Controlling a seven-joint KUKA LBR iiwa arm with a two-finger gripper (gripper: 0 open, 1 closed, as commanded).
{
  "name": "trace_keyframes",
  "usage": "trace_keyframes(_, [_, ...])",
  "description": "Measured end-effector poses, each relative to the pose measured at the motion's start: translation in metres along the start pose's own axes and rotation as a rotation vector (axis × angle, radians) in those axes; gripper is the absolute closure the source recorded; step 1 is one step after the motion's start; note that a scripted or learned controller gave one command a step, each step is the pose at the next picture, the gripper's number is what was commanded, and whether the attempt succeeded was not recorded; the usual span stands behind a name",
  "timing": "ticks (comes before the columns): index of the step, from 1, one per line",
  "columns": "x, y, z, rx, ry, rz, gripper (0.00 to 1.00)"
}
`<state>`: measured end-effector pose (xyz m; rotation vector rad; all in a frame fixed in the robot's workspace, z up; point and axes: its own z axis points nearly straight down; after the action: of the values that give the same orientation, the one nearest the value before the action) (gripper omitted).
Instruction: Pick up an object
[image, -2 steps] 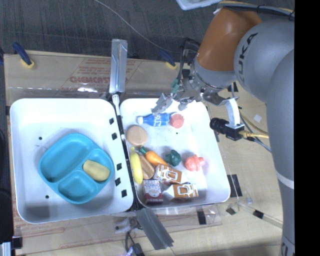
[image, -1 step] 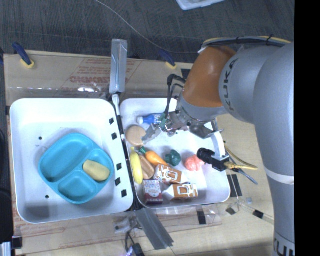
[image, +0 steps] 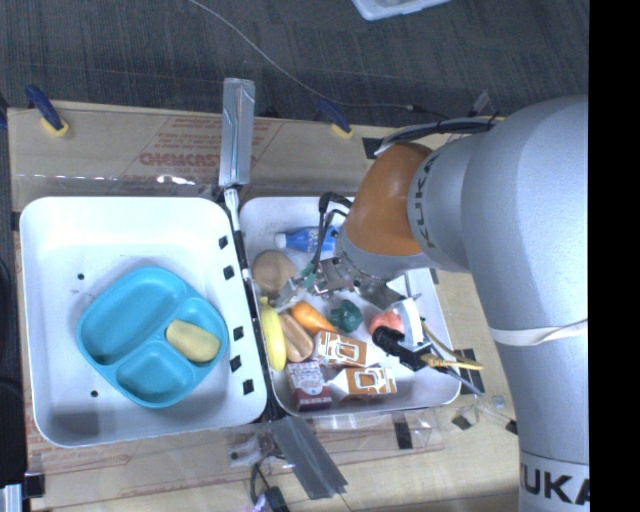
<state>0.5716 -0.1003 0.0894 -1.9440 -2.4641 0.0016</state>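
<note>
1. Two shallow white bins sit side by side: the left bin (image: 45, 300) holds a blue divided plastic plate (image: 125, 335) with a yellow potato-shaped lump (image: 193, 340) in one compartment.
2. The right bin (image: 440, 385) is crowded: yellow banana (image: 272, 340), orange carrot (image: 312, 318), brown round ball (image: 272, 268), dark green round piece (image: 347, 316), small printed cartons (image: 345, 352).
3. The grey gripper (image: 325, 275) hangs low over the clutter near the carrot; whether it is clenched or released cannot be told.

The arm (image: 520, 260) is thick, smooth grey tubing with a glossy orange band (image: 390, 205); black "KUKA" lettering marks its casing.
</note>
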Motion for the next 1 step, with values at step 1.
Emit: trace_keyframes(1, [-0.0013, -0.0003, -0.0063, 0.004, 0.001, -0.001, 1.00])
